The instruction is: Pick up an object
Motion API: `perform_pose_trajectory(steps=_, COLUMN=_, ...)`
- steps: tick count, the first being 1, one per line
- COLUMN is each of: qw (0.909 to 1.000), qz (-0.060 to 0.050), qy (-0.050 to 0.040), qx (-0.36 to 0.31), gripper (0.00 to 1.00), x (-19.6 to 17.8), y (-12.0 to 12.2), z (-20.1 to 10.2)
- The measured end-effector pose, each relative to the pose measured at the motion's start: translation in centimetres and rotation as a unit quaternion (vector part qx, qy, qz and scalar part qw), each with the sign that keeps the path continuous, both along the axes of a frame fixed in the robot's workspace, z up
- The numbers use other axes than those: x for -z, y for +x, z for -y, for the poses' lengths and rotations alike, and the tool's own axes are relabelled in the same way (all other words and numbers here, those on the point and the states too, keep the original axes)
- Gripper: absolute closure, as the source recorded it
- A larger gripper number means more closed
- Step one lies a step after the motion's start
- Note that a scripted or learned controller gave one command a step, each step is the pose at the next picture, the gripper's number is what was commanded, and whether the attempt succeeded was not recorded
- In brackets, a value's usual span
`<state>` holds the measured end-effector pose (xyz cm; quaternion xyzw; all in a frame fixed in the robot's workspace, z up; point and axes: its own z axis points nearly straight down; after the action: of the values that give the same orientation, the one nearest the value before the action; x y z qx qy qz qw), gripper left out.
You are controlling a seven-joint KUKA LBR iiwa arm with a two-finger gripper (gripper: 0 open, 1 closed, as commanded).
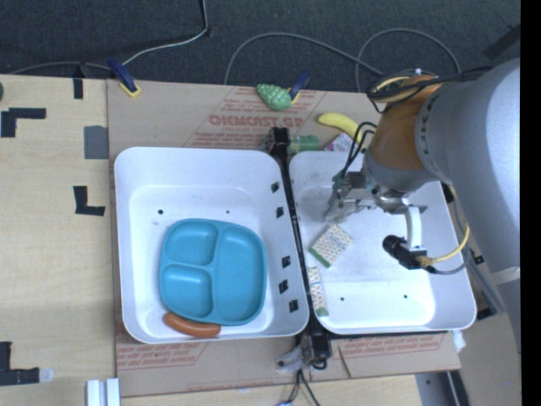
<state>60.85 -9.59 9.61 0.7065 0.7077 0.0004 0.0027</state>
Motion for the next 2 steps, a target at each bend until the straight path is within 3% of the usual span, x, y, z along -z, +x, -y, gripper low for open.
perform_pose_trajectory(steps=1, qw=1.0000, qz=0.000, qy=0.0000, qx=0.000, gripper=0.00, x=0.0, y=0.0, z=0.0)
perform_pose_trajectory(steps=2, qw=1.0000, qz=0.001, qy=0.0008, qx=0.000, gripper=0.00, x=0.9, y=-2.6, z=0.4)
